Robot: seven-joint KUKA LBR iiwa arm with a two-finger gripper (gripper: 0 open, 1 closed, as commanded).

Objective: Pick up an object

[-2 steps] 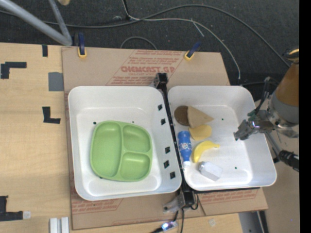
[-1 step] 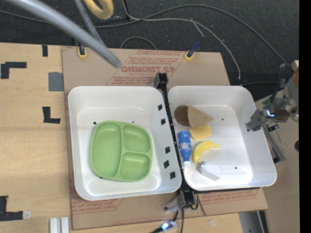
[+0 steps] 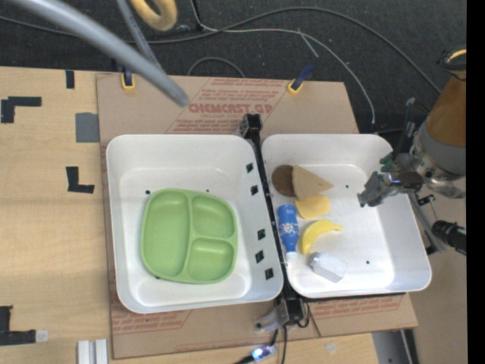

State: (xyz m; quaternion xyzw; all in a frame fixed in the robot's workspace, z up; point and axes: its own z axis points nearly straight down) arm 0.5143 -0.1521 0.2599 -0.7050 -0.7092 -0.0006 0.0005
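Banana (image 3: 318,234) near bin's (image 3: 394,279) open floor

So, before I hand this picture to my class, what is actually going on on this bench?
A robot arm reaches in from the right, with its gripper over the right bin, away from the objects. Those lie in a cluster by the bin's left wall: a brown wedge-shaped piece, a yellow block, a banana, a blue bottle and a small grey block. Nothing is between the fingers. The left bin holds a green divided plate.
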